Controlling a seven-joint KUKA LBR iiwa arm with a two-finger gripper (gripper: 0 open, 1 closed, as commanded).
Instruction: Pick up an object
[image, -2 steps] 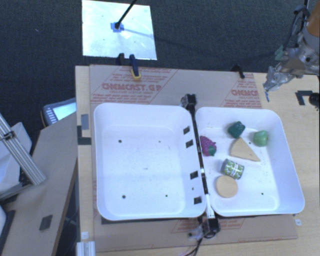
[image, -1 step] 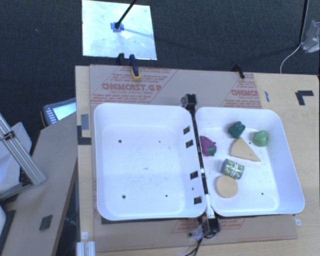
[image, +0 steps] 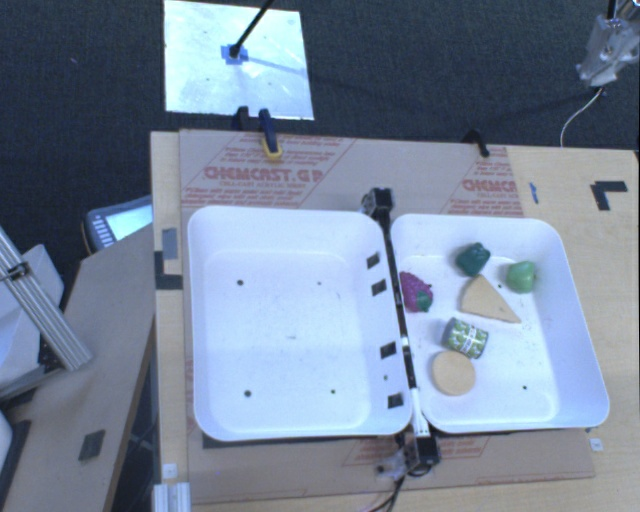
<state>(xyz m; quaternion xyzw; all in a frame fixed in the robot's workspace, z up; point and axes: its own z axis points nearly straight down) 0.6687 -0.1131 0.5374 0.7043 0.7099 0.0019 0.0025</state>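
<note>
Dark floor surrounds my desk (image: 330, 165) — nothing picked yet; fingers (image: 606, 52) (aperture untellable) sit well beyond the right bin (image: 575, 330), must descend toward its tan wedge (image: 487, 300).

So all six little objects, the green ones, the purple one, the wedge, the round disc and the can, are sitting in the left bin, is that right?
Not quite. The camera view shows them in the right bin, not the left: the dark green piece, light green ball, purple piece, tan wedge, round tan disc and small can. The count of six stands.
</note>
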